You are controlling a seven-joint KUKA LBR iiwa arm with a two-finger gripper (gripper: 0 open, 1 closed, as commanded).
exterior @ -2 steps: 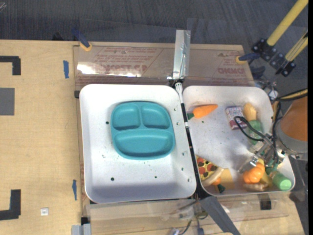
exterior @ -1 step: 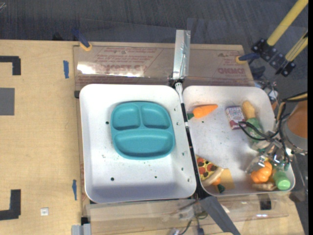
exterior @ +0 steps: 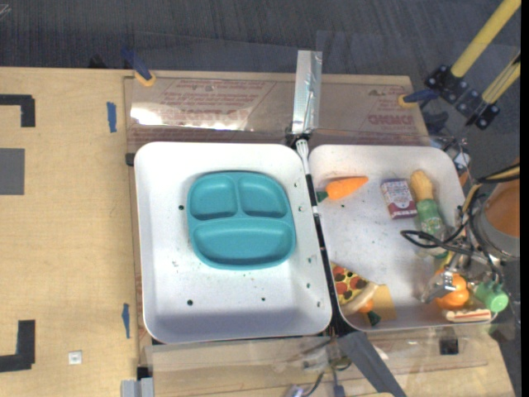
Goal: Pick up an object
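Orange plastic, round like a small toy fruit (exterior: 454,295), lies in the near right corner of the right bin (exterior: 372,160), and the gripper (exterior: 442,286) is low just beside it, perhaps touching. Cables and the wrist cover the fingers, so I cannot tell how wide they stand or whether they have anything. I judge this fruit light, stiff and a little slippery; it is better to take it across its middle. A carrot (exterior: 345,188) and a pizza slice (exterior: 357,290) lie well apart from it.
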